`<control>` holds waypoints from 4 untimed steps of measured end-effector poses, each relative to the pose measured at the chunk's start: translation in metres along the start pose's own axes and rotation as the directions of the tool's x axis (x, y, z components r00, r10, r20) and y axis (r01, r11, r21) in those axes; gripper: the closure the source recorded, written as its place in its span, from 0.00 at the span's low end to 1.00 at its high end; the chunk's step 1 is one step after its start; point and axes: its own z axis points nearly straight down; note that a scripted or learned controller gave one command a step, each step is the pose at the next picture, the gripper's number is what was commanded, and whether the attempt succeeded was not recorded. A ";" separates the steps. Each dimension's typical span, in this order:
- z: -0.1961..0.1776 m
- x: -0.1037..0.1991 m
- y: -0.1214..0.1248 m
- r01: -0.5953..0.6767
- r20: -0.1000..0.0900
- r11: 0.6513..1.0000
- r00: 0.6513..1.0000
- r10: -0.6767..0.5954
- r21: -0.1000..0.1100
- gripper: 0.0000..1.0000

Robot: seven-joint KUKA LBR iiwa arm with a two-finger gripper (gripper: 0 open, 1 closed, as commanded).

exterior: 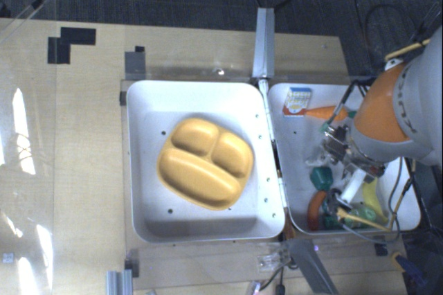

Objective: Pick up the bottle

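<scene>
In right bin (299, 214), near front edge, bottle (354, 185) is seen: white body lying slanted, long axis running from front-left up toward back-right. Gripper (340, 152) is placed low over same bin, just behind and left of bottle, among green, orange and yellow clutter. Finger state cannot be told; no grasp is shown. Left bin (142, 148) is occupied by yellow bread-shaped toy (205, 161).

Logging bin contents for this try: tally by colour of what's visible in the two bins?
Yellow: 1, bread-shaped item, left bin
Orange: 1, carrot-like piece, right bin
Green: 1, rounded item
White printed packet: 1
Total: 4; more clutter under the gripper is unclear
</scene>
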 end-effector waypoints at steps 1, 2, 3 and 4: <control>0.028 0.010 0.000 0.014 -0.004 1.000 1.000 -0.014 -0.006 0.00; 0.017 0.012 0.002 0.018 -0.008 1.000 1.000 -0.018 -0.012 1.00; 0.022 0.011 0.011 0.073 -0.009 0.997 0.997 -0.074 -0.026 1.00; 0.028 0.010 0.007 0.074 -0.003 0.997 0.997 -0.074 -0.011 0.00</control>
